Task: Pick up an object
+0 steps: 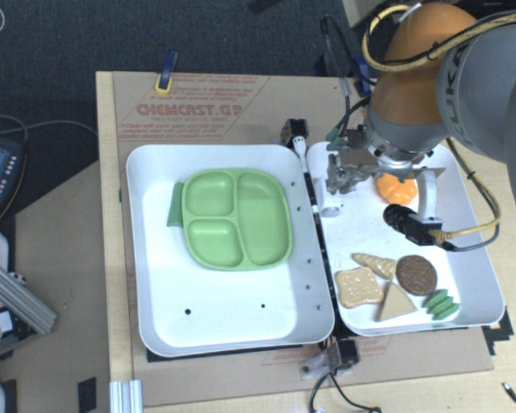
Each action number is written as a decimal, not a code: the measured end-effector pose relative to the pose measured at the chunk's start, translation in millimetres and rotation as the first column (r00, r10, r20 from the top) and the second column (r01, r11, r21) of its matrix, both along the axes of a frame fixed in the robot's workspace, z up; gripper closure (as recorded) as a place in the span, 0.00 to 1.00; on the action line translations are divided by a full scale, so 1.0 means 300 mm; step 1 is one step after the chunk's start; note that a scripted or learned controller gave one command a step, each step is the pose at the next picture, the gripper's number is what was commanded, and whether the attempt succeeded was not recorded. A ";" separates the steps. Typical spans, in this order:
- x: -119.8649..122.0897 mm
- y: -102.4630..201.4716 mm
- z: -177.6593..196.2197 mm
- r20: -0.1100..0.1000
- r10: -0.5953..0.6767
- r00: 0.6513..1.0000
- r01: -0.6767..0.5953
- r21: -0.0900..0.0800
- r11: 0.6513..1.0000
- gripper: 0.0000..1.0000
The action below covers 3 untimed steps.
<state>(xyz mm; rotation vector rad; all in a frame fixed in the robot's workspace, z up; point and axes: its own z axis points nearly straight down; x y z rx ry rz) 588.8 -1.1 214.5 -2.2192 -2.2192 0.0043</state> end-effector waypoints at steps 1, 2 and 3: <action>0.036 0.031 0.035 0.007 0.001 1.000 -0.001 0.000 1.000 1.00; 0.028 0.034 0.039 0.005 0.001 1.000 -0.001 0.000 1.000 1.00; 0.023 -0.002 0.067 0.007 0.000 1.000 0.000 0.000 1.000 1.00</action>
